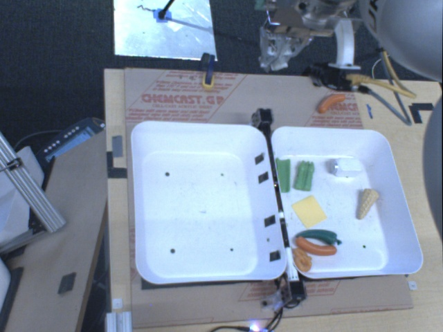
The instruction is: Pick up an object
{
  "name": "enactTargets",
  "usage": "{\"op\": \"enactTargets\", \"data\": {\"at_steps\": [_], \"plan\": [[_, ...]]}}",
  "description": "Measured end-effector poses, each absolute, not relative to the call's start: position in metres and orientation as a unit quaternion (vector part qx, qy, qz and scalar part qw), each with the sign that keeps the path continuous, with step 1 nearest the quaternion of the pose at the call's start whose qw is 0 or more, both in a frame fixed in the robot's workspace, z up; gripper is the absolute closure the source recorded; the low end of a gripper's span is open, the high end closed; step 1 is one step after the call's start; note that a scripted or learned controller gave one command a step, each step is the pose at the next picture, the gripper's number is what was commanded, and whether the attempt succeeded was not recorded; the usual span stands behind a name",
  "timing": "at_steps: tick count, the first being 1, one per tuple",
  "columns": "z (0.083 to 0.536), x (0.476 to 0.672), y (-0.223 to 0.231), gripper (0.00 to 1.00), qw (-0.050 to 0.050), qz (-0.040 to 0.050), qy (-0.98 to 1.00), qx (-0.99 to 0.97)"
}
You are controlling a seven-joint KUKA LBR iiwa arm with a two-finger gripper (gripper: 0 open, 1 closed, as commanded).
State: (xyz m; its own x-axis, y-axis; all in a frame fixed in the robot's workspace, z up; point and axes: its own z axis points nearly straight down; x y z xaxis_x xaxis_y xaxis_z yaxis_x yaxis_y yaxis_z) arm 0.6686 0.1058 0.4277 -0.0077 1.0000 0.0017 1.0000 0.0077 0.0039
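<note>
the objects sit in the right bin (396, 185), all of them lying flat on its white floor. near the divider there are two green ribbed pieces: the narrower one (283, 174) hard against the left wall, the wider one (304, 175) just beside it. a yellow square (309, 211) lies below them, and lower still a dark green pepper (320, 236) rests touching an orange sausage (317, 247), with a small orange piece (302, 259) tucked in the bottom-left corner. a white block (344, 166) sits toward the top, and a tan cone (367, 203) lies near the right wall. the left bin (159, 144) is next to it, the two sharing the black-clipped seam.

the arm (408, 19) comes in from the upper right, its big grey body bulking over that corner. the gripper (275, 52) hangs at the top, well beyond the bins' far edge and high above the bench, pointing downward. it has nothing in it; whether the fingers are parted or closed i cannot tell from here, they blur together.

another orange sausage (331, 103) lies on the board outside the bins, just past the right bin's far rim.
</note>
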Motion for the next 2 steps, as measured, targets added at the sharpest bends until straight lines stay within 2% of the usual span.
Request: {"op": "enactTargets", "data": {"at_steps": [1, 2], "plan": [[0.448, 0.669, 0.14, 1.0, 0.001, 0.0022, 0.71, 0.705], [0.436, 0.668, 0.172, 1.0, 0.0, 0.0009, 0.71, 0.705]]}}
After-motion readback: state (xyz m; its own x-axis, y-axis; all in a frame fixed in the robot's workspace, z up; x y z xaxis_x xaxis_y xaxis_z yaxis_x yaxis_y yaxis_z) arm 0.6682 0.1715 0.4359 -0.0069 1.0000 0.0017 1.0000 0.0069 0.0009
